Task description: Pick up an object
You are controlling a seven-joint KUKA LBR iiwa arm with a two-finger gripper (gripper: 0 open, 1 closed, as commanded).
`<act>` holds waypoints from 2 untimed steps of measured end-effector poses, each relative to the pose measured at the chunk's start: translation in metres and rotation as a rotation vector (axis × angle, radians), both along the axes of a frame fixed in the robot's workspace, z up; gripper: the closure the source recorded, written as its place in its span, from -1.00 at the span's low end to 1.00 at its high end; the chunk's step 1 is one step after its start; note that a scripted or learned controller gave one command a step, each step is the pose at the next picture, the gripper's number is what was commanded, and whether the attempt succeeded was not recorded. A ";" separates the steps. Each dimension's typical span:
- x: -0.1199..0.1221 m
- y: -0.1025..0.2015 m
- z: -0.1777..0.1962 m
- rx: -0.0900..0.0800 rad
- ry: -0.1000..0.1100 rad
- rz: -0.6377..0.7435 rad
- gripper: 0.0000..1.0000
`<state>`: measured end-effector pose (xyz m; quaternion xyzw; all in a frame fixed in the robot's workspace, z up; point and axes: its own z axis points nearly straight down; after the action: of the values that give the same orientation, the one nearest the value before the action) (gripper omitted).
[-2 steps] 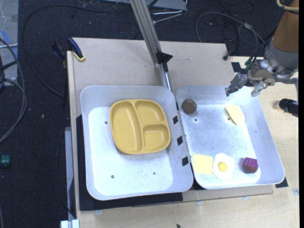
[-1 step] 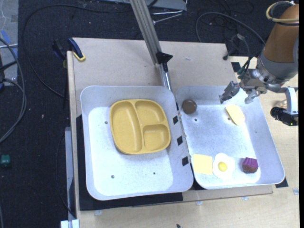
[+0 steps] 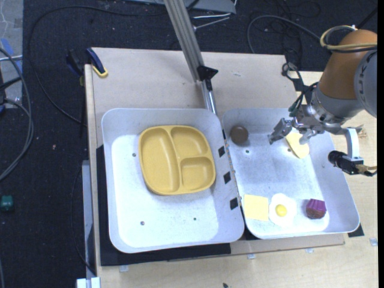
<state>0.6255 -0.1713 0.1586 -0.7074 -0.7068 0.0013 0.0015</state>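
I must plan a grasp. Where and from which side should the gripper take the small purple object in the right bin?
Judging by its pose, grip the small purple lumpy object across its middle, coming straight down from above. It stands free on the right bin, apart from the fried egg toy, but near the bin's rim.

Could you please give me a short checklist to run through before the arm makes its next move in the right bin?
1. Claw is over the right bin, above the pale yellow piece: ok.
2. Pale yellow piece is held by the claw: cannot tell; they overlap from this angle.
3. Brown round object lies apart from the claw, at the bin's far left: ok.
4. Yellow square, fried egg and purple object lie along the near side, away from the claw: ok.
5. Yellow divided plate sits flat in the left bin: ok.
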 end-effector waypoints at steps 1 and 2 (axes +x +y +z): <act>0.000 0.000 -0.064 0.000 -0.001 0.000 -1.00; 0.001 -0.001 -0.049 -0.002 -0.007 0.000 1.00</act>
<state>0.6267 -0.1718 0.1093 -0.7073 -0.7069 -0.0005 -0.0015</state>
